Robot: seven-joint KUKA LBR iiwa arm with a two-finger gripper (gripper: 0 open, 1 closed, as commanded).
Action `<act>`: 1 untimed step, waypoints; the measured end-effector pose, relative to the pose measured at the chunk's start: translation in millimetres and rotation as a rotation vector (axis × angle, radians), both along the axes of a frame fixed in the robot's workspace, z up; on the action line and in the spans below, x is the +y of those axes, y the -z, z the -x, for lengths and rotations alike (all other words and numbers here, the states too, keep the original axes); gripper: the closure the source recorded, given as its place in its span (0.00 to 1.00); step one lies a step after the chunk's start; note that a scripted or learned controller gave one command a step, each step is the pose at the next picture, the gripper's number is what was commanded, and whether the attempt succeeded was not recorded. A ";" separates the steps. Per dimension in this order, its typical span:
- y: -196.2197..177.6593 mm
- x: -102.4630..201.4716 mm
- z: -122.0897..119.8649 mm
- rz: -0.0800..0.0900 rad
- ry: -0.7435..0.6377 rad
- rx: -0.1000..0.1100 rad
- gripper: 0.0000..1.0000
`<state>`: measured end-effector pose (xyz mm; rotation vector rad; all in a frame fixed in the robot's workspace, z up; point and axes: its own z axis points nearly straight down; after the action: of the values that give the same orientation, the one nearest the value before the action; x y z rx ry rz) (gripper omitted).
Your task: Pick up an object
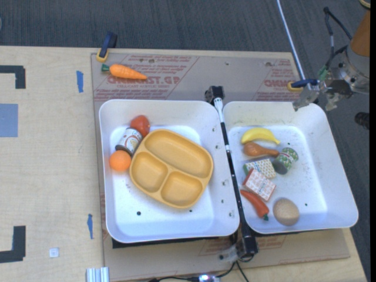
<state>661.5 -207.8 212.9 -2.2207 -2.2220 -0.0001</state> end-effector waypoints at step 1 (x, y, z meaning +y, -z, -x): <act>127.3 12.7 50.4 0.001 0.000 -0.002 0.00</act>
<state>611.1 -195.1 85.6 -2.2222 -2.2226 -0.0012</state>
